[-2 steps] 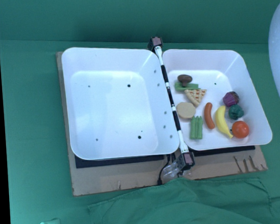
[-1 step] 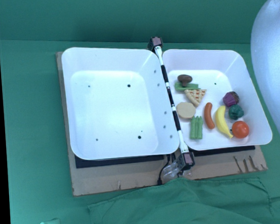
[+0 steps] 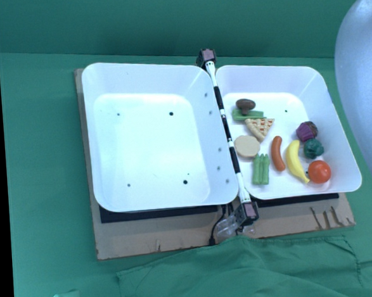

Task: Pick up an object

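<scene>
The right bin (image 3: 277,84) holds several toy foods. A brown mushroom (image 3: 245,104) lies on a green piece (image 3: 247,115), with a pizza slice (image 3: 259,127) and a tan round bun (image 3: 247,147) below them. Nearer the front are green asparagus (image 3: 260,169), a red sausage (image 3: 277,153), a yellow banana (image 3: 293,160) and an orange tomato (image 3: 319,171). A purple item (image 3: 307,130) and a dark green broccoli (image 3: 313,148) sit by the right wall. The arm's grey body (image 3: 364,100) looms along the right edge, beside and above that bin.
The left bin (image 3: 148,147) is bare white with a few small dark specks. A black-and-white striped rod (image 3: 226,129) runs between the bins, clamped at both ends. Both bins rest on a cardboard sheet (image 3: 154,239) over green cloth (image 3: 40,155).
</scene>
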`<control>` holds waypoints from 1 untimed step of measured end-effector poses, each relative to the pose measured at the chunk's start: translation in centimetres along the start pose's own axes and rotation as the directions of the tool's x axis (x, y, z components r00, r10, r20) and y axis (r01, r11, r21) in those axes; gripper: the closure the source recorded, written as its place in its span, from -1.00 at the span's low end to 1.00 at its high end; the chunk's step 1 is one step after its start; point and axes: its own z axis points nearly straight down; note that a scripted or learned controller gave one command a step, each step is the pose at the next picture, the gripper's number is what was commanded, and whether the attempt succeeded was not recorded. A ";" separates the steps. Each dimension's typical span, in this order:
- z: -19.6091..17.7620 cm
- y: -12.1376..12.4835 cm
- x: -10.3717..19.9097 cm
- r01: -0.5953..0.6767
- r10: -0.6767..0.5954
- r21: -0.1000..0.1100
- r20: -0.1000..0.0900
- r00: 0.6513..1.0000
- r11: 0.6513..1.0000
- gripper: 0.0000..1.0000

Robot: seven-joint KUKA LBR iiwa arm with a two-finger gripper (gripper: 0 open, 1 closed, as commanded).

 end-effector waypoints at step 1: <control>12.3 -0.1 -9.0 -0.010 0.010 0.014 0.004 1.000 1.000 -1.00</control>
